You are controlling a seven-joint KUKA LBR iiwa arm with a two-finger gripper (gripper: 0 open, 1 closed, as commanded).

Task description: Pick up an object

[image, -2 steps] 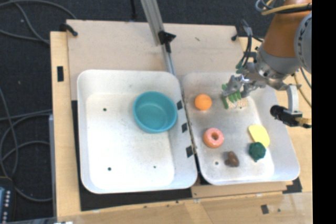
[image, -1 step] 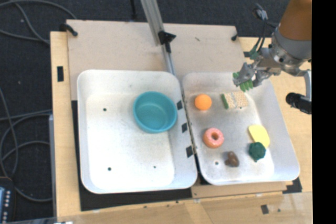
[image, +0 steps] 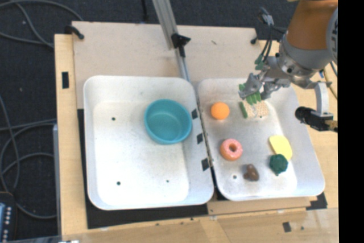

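Currently reaching in from the right of the frame with the grey arm [image: 310,37] and hanging the gripper [image: 254,91] over the upper part of the right bin [image: 307,182], just above a pale speckled block [image: 260,109]. Not managing to tell whether clenched, released or grasping anything: too small and cluttered at the tip to say. Seeing the block lying on the bin floor with a small green stick [image: 243,109] just beside its left edge, both close under the gripper, contact impossible to judge. Finding an orange ball [image: 220,111] sitting further left, near the bin's left wall. Noting a pink doughnut [image: 231,149] lying lower down, toward the middle of the bin. Spotting a yellow piece [image: 280,145] resting at the lower right, with a dark green lump [image: 278,164] touching its lower edge. Picking out a small brown lump [image: 251,172] sitting near the bin's lower rim, between the doughnut and the green lump. Seeing a teal bowl [image: 168,121] standing upright in the right half of the left bin [image: 114,179], well apart from the gripper. Catching a slanted metal rail [image: 162,3] running from the top of the frame down toward the gap between the bins.
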